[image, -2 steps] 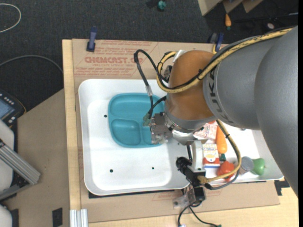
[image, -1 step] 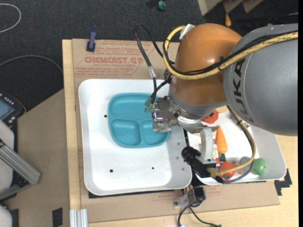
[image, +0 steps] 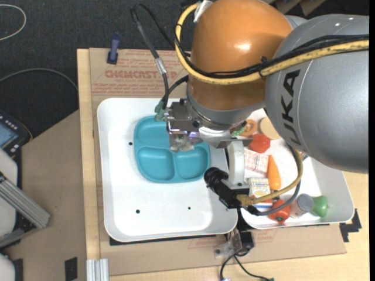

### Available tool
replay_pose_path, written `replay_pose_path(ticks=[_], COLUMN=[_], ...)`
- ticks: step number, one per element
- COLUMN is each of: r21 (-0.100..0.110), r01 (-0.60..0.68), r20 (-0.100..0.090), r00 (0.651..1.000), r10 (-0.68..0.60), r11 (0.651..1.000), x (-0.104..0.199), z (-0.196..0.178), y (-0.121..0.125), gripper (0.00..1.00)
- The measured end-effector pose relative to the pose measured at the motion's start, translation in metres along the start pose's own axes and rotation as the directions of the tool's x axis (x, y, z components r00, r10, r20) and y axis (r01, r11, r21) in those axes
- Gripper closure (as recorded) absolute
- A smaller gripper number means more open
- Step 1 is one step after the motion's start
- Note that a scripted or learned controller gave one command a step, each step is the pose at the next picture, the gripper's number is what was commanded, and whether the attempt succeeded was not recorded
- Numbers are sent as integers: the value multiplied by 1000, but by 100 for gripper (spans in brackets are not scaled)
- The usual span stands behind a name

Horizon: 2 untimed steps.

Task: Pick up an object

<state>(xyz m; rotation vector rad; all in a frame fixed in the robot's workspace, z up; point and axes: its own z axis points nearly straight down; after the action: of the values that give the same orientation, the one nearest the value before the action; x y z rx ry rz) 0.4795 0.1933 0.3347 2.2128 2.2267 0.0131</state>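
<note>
A blue divided plate (image: 155, 154) lies in the left white bin (image: 114, 174), towards its back right. My gripper (image: 182, 140) hangs under the orange wrist band, right over the plate's right-hand rim, close to it or touching it. The wrist hides the plate's far right corner. Nothing shows as lifted from the bin.
The right bin (image: 334, 189) holds several small items: an orange carrot (image: 273, 171), a red piece (image: 260, 143), a small printed box (image: 255, 160), a yellow-labelled pack (image: 259, 186), a green ball (image: 320, 204) and a grey cap (image: 303, 202). The arm hides much of that bin. Cables run over the cardboard (image: 126, 75) behind.
</note>
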Motion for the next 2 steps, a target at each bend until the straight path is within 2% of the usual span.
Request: replay_pose_path(ticks=[1, 2], r21=[3, 19], r01=[-9, -7], r20=[5, 7], r00=[1000, 1000], r10=[9, 6], r11=[1000, 1000], x=[1, 10], z=[72, 178], y=[104, 82], gripper=[100, 100])
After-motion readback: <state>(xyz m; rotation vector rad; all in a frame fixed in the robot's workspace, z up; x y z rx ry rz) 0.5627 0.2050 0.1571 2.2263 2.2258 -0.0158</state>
